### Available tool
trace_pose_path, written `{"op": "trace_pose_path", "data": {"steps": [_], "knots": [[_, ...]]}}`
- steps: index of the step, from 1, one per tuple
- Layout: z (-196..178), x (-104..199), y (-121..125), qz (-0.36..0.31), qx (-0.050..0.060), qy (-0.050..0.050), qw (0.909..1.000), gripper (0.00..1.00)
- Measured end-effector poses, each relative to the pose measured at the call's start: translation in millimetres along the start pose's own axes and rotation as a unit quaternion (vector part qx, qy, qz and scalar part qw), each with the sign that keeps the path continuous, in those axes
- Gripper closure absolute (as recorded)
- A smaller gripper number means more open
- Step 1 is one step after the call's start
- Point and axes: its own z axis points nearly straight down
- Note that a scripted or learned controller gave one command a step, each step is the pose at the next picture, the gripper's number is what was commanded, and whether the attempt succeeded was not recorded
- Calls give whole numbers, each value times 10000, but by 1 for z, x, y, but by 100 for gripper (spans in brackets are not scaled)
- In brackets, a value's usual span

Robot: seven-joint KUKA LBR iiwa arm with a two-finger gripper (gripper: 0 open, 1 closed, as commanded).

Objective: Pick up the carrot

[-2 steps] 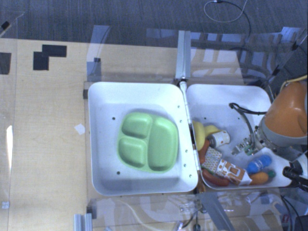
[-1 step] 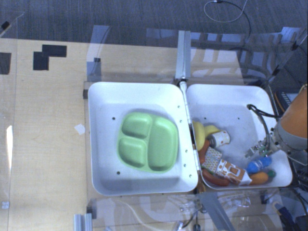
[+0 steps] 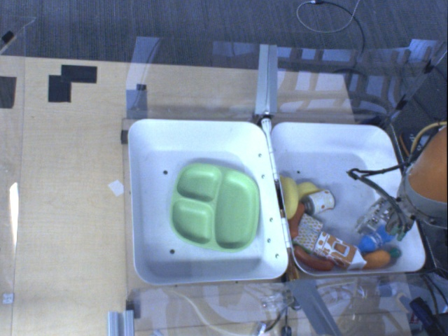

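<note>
Right bin (image 3: 329, 145): carrot (image 3: 376, 259) at edge

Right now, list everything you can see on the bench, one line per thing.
white bins: 2, white, side by side; left bin, right bin
divided plate: 1, light green, middle of the left bin
banana: 1, yellow, left side of the right bin
small can: 1, silver, beside the banana
printed carton: 1, orange and white, front of the right bin
carrot: 1, orange, front right corner of the right bin
blue item: 1, blue, just behind the carrot; type unclear
arm: 1, grey with orange band, at the right edge
gripper: 1, above the right bin's right side
</note>
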Motion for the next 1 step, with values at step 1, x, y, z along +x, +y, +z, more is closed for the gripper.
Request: {"op": "trace_pose_path", "data": {"steps": [1], "knots": [[0,0,0,2,-1,0,10000,0]]}}
